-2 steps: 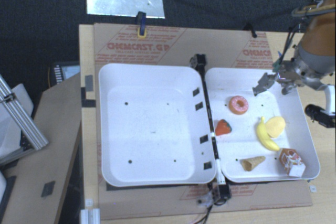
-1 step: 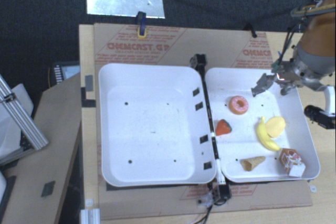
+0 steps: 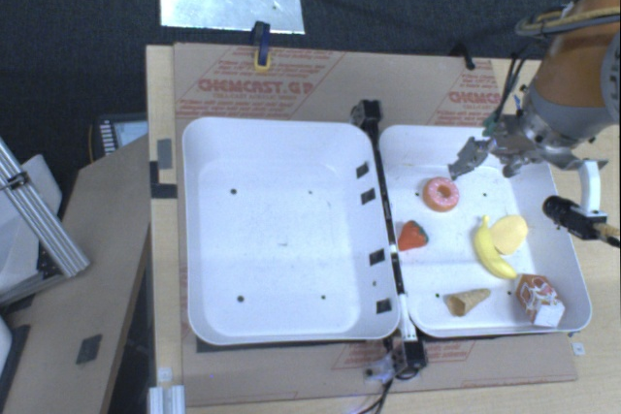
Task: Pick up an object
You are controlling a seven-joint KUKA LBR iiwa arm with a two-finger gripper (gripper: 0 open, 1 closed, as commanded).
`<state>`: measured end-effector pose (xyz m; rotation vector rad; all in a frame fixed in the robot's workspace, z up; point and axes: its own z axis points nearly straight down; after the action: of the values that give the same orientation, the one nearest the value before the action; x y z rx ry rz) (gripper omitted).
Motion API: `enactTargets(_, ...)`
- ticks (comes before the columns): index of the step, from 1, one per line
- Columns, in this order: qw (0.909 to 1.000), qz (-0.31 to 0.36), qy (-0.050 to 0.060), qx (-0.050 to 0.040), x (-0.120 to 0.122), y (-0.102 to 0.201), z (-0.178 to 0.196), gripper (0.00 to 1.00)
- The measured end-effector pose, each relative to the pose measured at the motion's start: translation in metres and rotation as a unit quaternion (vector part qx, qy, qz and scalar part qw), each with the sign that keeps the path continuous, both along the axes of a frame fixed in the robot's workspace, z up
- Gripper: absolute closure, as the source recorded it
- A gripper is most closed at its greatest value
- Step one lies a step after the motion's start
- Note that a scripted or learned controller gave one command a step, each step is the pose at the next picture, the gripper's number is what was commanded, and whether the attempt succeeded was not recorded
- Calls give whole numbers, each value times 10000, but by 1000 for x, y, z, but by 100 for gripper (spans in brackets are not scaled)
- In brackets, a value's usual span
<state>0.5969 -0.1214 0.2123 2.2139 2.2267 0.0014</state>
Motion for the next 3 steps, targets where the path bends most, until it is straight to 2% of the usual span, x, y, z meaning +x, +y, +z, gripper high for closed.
enactTargets(1, 10000, 6, 7, 2, -2, 41, 3, 0)
enactTargets(2, 10000, 4, -8, 13, -85, 75, 93, 0)
enactTargets(3, 10000, 14, -18, 1, -81, 73, 99, 100)
